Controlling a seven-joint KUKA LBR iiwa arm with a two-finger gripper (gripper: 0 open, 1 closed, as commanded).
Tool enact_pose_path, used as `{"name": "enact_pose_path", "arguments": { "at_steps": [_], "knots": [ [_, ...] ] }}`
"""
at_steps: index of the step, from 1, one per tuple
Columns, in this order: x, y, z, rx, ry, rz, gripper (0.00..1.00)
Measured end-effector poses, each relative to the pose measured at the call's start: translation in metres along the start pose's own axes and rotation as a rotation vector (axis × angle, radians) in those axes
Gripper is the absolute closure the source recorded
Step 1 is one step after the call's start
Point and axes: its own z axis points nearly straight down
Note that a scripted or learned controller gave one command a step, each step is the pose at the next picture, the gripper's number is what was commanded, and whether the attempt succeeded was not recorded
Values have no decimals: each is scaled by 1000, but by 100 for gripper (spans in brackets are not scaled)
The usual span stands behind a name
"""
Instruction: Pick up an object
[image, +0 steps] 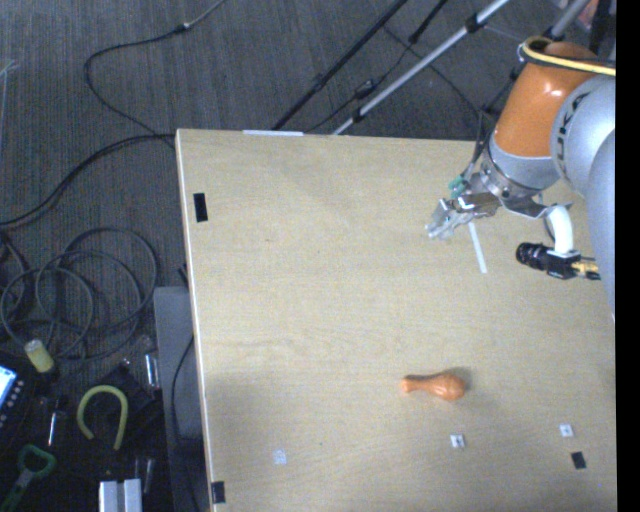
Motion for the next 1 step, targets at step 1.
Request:
{"name": "enact_pose_path", "arguments": {
  "at_steps": [1],
  "knots": [
    [53, -5, -1, -2, 1, -574, 100]
  ]
}}
